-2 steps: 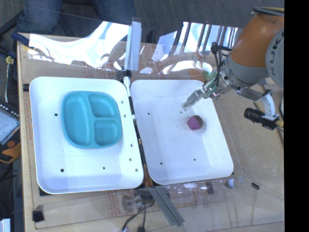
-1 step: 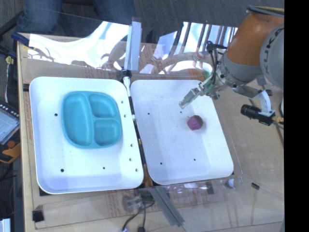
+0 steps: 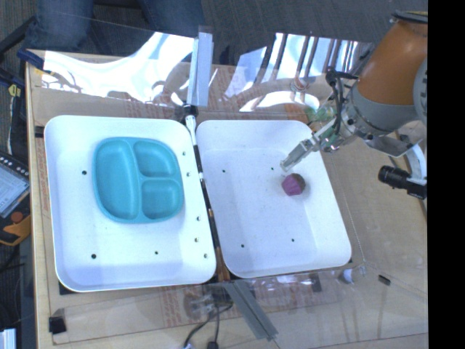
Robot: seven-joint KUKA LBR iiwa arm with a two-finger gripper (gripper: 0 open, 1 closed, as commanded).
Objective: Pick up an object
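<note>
A small purple object (image 3: 293,185) lies on the floor of the right bin (image 3: 247,238), toward its right side. My gripper (image 3: 293,158) reaches in from the right and hovers just above and behind the purple object, its grey fingers slanting down to the left. Nothing shows between the fingers. The arm's orange band (image 3: 392,57) sits at the upper right.
The left bin (image 3: 65,253) holds a turquoise divided tray (image 3: 138,178) with three compartments. A metal divider (image 3: 200,180) runs between the bins. Shiny foil (image 3: 145,64) lies behind both bins, and cables and a black part (image 3: 399,178) are at the right.
</note>
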